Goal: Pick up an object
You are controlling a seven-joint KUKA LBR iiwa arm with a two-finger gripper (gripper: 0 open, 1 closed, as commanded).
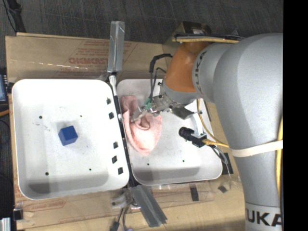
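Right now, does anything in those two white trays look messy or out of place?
Slightly. The pink cloth in the right tray lies crumpled against the divider side, with the gripper down on its bunched top. The blue block in the left tray sits tidy.

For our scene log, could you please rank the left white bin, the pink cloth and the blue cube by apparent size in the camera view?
1. Shallow white plastic left bin
2. Crumpled pink fabric cloth
3. Small blue cube
The gaps are plain.
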